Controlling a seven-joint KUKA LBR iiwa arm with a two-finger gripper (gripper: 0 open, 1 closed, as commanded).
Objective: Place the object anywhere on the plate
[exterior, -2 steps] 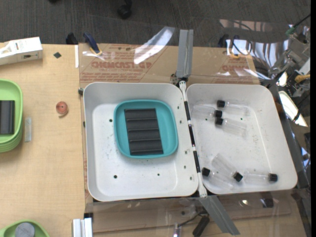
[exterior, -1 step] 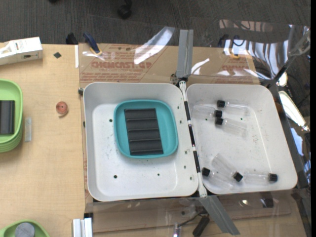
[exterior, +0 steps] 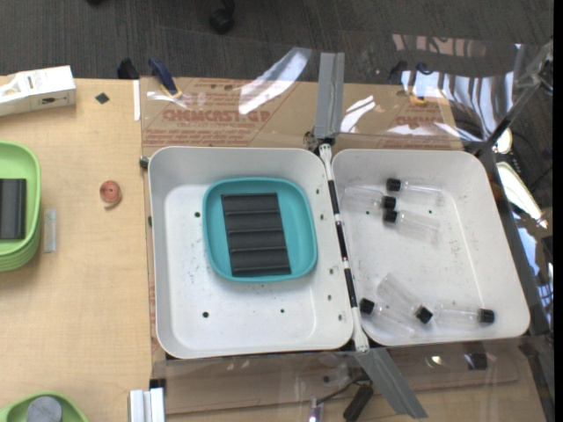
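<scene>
**Across the two white bins: plate left, vials right**

On the left, the left bin [exterior: 167, 262] holds a teal plate [exterior: 214, 236], sitting a bit above the bin's centre. A dark ribbed block [exterior: 255, 233] lies on the plate and covers most of its middle.

The right bin [exterior: 493, 227] holds the clear vials with black caps, all well apart from the plate. Upper group: three caps close together, upper vial [exterior: 393, 185] topmost. Lower group near the front wall: lower vial [exterior: 400, 304], with more caps to its right. Exact vial count is hard to tell, as the clear bodies blend into the white.

Claw state: cannot tell.

Bench [exterior: 79, 323] extras: green trays [exterior: 26, 170] at the left edge, a small pink disc [exterior: 109, 192] just beside them, a white box [exterior: 35, 89] at the far left, and a clear sheet with red lettering [exterior: 220, 112] behind the bins.
</scene>
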